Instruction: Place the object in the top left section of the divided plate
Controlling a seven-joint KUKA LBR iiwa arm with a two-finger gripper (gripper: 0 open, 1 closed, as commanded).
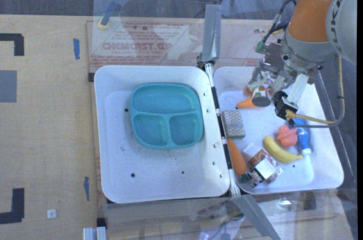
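The gripper (262,88) hangs over the right bin's (326,176) far edge; whether its jaws grasp anything cannot be told; the teal divided plate (167,115) sits in the left bin (113,171)

Divided plate (167,114) teal, plain. Both bins white: left bin (113,171), right bin (326,168). Arm (323,12) grey, orange band. Banana (281,151) yellow. Carrot (237,156) orange. Sponge block (233,123) tan, speckled grid pattern. Tube (303,139) blue with white cap. Lumpy toy (287,135) coral-pink. Bench (45,120) light wood, blue tape marks.
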